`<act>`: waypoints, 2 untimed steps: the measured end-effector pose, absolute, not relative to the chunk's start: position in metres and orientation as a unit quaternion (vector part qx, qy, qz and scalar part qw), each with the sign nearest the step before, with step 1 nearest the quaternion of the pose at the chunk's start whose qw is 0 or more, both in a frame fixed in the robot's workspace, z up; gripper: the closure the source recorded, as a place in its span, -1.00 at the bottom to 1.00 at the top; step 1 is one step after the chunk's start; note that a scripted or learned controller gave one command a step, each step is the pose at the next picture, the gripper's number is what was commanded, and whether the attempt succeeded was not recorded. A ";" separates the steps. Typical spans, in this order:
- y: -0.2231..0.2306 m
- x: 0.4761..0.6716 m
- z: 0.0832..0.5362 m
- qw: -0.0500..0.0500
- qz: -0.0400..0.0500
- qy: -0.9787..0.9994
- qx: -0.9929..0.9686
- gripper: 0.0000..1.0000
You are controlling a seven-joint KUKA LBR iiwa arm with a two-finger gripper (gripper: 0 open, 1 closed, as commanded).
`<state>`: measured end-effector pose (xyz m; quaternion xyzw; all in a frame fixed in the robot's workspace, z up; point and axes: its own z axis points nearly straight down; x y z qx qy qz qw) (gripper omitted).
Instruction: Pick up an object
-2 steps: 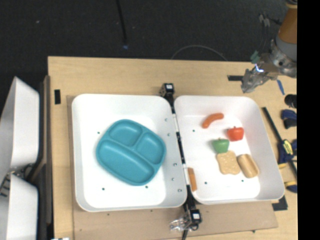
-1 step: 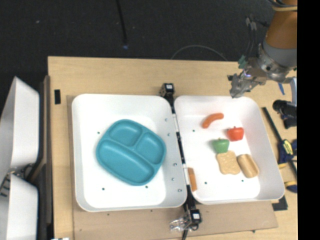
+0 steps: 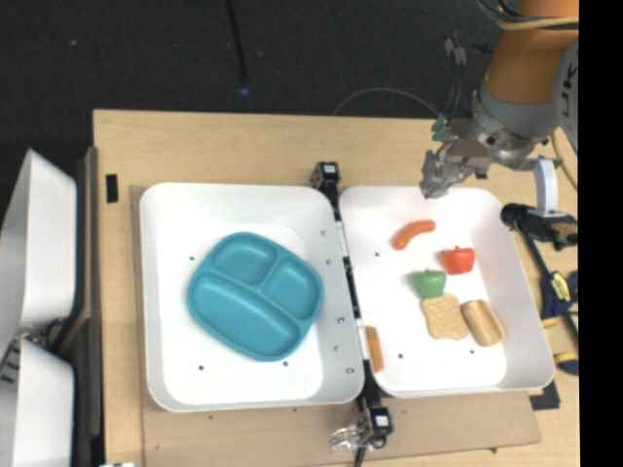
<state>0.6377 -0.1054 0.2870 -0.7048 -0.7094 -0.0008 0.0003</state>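
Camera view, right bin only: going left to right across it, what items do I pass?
Orange carrot stick at the left wall → orange sausage → green pepper → bread slice → red pepper → bread roll.

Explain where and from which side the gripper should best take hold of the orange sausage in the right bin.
Probably across the middle of the orange sausage, coming straight down from above. It lies flat, long and narrow, slightly curved, apart from the red pepper, so fingers can close over its short width. The gripper hangs just behind it.
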 end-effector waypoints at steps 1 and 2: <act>-0.055 0.619 0.291 0.000 -0.001 -0.710 -0.704 1.00; -0.012 0.599 0.272 0.000 0.001 -0.709 -0.705 1.00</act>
